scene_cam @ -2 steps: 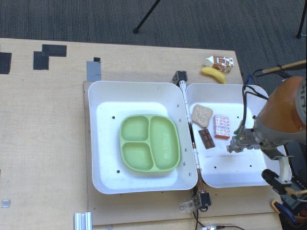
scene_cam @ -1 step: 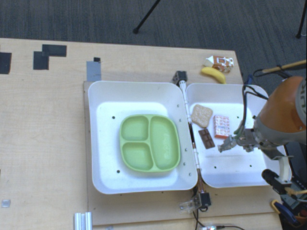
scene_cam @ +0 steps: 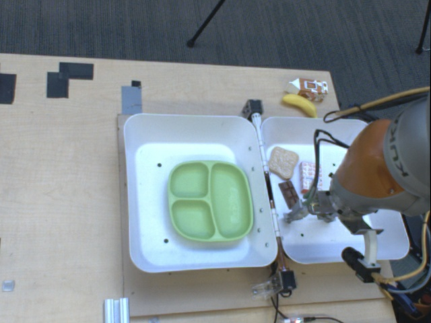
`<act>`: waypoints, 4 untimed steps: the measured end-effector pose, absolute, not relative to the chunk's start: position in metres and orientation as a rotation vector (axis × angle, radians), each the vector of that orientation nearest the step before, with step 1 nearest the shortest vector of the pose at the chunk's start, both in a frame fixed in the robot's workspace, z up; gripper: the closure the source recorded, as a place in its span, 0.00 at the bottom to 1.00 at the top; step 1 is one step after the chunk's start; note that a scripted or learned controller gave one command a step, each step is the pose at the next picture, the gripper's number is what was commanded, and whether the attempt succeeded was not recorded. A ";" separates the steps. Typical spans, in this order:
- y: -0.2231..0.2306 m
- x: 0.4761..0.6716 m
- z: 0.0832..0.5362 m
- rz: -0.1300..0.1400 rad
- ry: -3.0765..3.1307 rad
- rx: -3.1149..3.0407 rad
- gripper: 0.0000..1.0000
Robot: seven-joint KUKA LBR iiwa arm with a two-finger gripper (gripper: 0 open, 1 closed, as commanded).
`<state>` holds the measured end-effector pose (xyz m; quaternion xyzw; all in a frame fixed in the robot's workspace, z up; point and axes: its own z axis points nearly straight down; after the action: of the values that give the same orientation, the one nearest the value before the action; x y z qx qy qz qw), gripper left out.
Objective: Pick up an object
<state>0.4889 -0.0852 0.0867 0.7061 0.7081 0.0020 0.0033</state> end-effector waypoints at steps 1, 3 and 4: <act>-0.085 0.491 0.098 0.013 2.219 2.208 1.00; -0.084 0.493 0.108 0.017 2.221 2.203 1.00; -0.084 0.493 0.108 0.017 2.221 2.203 0.00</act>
<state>0.4927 -0.0843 0.1084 0.7042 0.7100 0.0054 0.0064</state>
